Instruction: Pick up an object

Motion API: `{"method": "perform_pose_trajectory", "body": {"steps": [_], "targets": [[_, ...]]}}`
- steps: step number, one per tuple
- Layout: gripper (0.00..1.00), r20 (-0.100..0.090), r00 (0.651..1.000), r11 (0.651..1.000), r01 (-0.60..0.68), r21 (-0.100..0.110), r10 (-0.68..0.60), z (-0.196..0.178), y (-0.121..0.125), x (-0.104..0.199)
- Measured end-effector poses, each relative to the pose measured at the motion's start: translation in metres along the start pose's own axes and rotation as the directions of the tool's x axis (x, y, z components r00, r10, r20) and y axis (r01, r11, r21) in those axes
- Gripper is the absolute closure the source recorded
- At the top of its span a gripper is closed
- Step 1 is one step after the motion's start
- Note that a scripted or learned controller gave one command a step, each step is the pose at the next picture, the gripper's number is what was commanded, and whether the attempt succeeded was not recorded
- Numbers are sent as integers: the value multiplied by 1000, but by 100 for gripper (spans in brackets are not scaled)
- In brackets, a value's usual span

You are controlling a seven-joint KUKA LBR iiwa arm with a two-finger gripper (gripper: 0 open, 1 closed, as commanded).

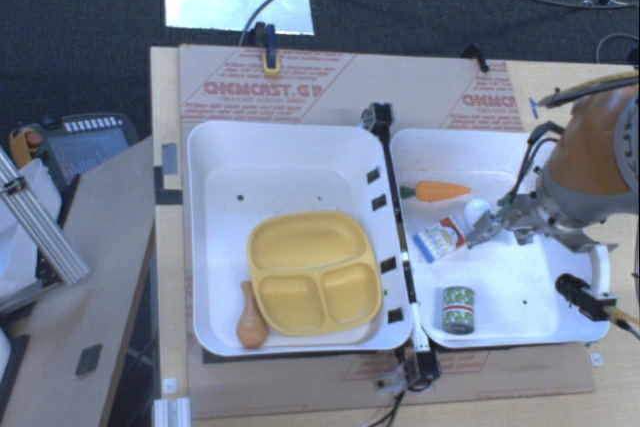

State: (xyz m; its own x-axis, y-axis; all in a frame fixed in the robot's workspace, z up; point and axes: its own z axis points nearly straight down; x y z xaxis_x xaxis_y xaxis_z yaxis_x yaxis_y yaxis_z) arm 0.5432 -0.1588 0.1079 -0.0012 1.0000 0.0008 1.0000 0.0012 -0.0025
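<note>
My arm reaches in from right over right bin (500,315), wrist bent down and leftward. My fingers (484,229) low in bin, just right of small blue-white packet (438,239); how far open, cannot tell. Carrot (441,191) lies farther back. Green can (458,308) near front. Yellow divided tray (314,270) in left bin (290,155).

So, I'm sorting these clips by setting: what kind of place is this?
Probably a robotics lab test bench: a grey and orange arm over two white bins, toy items like a carrot and yellow tray, and a control pendant alongside.
</note>
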Motion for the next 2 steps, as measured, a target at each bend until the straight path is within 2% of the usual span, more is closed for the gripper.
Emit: {"method": "perform_pose_trajectory", "body": {"steps": [1,2], "targets": [[100,2,1000,1000,0,-5,0,-14,2,-1],[100,2,1000,1000,2,-8,-2,-57,4,-3]]}}
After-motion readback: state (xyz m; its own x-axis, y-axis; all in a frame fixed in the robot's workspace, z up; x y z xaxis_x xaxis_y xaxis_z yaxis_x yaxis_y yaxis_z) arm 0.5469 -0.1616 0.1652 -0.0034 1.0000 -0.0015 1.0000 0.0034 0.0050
